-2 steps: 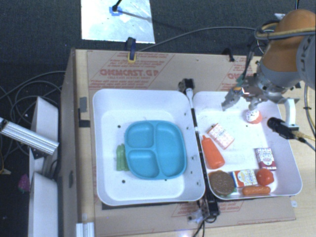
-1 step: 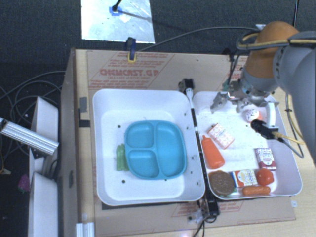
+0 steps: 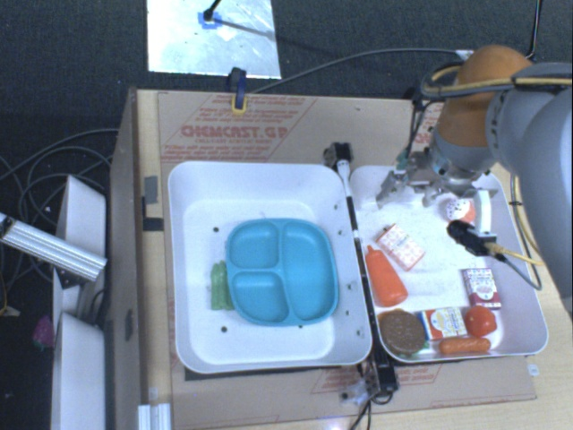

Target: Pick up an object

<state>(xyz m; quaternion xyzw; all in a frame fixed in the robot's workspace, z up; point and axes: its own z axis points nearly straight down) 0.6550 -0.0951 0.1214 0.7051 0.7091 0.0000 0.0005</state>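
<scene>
In the right bin [image 3: 528,325], the metal gripper [image 3: 414,184], jaws apart, hangs above a flat patterned packet [image 3: 400,246].

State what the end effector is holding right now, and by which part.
Cannot be told. The end effector hangs over the far end of the right bin, and no object shows in it; the orange bottle and other items lie apart in the bin.

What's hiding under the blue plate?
A green thing pokes out beside the left edge of the blue plate, in the left bin. Whether it reaches underneath, or what else lies there, is covered by the plate.
</scene>
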